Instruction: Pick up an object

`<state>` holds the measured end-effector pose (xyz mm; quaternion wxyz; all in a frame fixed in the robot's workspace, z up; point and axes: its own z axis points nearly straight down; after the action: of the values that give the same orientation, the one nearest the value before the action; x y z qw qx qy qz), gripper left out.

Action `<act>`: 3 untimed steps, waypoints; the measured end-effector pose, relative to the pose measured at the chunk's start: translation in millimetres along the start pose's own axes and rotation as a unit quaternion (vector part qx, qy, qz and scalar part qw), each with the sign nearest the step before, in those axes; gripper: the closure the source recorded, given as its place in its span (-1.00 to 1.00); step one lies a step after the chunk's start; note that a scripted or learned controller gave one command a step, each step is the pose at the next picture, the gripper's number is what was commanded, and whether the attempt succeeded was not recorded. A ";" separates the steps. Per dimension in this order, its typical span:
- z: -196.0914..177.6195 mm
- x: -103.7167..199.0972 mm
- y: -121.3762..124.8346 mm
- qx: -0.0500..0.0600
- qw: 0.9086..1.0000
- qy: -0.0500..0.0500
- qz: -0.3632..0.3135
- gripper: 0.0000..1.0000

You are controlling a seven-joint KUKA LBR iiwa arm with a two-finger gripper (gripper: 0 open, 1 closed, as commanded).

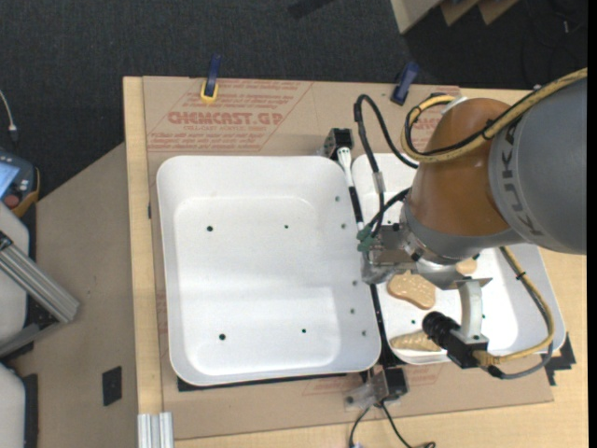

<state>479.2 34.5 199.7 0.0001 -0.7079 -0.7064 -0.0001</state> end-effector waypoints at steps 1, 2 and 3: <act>-134.3 27.1 19.7 -0.008 1.000 0.002 -0.004 -1.00; -16.3 74.1 -3.3 0.007 1.000 0.000 -0.003 -1.00; -63.7 -18.4 8.9 -0.003 1.000 -0.001 0.003 -1.00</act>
<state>488.1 16.0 263.4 -0.0028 -0.7101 -0.7041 -0.0009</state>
